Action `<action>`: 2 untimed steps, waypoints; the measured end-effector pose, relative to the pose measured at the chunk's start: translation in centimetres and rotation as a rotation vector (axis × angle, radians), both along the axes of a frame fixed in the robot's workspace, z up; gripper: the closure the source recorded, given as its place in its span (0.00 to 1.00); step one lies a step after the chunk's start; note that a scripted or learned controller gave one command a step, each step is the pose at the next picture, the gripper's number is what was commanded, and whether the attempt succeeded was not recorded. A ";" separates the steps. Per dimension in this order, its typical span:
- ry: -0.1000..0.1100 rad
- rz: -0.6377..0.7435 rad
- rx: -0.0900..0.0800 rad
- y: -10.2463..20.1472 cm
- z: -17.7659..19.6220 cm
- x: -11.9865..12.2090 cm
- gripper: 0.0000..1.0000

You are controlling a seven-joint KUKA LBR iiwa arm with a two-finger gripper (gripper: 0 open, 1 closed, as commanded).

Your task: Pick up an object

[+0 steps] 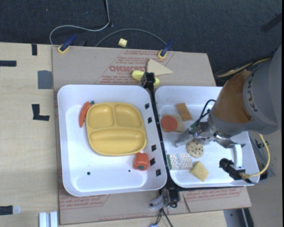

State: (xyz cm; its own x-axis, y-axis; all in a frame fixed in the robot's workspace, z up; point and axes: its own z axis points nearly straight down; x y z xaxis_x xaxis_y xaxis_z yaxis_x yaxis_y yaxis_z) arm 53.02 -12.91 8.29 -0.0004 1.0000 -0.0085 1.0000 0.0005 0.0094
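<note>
My gripper (191, 135) hangs low in the right bin (213, 182), at the end of the grey arm with its orange band. It sits just above a round speckled cookie (195, 149) and to the right of a red disc (169, 123). Nothing can be seen held in it. A tan block (183, 111) lies further back. At the front of the bin lie a yellow wedge (199, 170) and a white patterned packet (181, 161).
The left bin (66, 141) holds a yellow divided plate (116, 128), an orange carrot (84, 113) at its left and a red-orange piece (141, 161) at its lower right. A black clamp (150, 81) sits where the bins meet. Cables run behind.
</note>
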 end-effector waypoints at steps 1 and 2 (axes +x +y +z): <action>0.001 -0.001 0.003 -0.1 1.4 0.1 1.00; 0.001 0.010 0.012 8.0 10.7 1.9 1.00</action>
